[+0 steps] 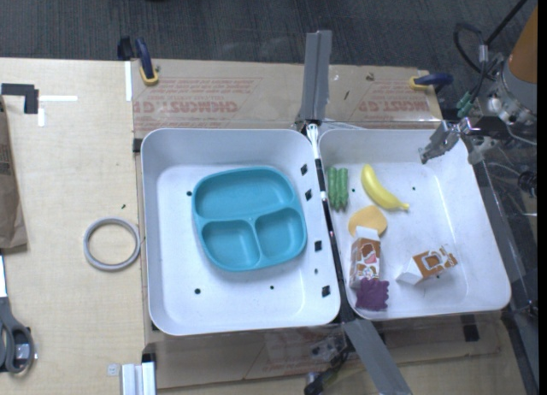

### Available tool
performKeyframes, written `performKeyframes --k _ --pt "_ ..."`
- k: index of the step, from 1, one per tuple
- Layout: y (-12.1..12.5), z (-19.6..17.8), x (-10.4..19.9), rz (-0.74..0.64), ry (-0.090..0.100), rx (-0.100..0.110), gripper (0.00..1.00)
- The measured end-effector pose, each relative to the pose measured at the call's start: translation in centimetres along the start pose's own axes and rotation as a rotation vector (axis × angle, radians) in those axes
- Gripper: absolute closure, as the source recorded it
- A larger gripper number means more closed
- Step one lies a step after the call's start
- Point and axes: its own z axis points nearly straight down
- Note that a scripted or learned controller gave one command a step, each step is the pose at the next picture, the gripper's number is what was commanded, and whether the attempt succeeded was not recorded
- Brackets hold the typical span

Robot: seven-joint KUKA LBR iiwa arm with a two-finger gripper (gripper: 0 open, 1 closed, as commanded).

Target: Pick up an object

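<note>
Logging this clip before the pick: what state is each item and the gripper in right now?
Gripper: above right bin's far corner, holding nothing.
Banana: lying flat.
Green vegetable: lying by the divider.
Carton: on its side.
Small box: tipped.
Blue tray: upright, left bin.

Probably lab: clamped bench [68,179], bins [162,214]

The bench [68,179] bears two bins [162,239], tape ring [112,243], scissors [15,344].
</note>
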Motion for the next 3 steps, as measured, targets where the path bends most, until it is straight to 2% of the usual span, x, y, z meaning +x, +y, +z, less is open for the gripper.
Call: performKeyframes --k 1,2,3 --pt "-1.0 8.8 2.8 0.085 0.0 0.001 0.0" --pt "-4.8 8.3 2.3 0.314 0.001 0.001 0.0" --pt "1.6 18.4 3.7 0.235 0.0 -0.001 0.0"
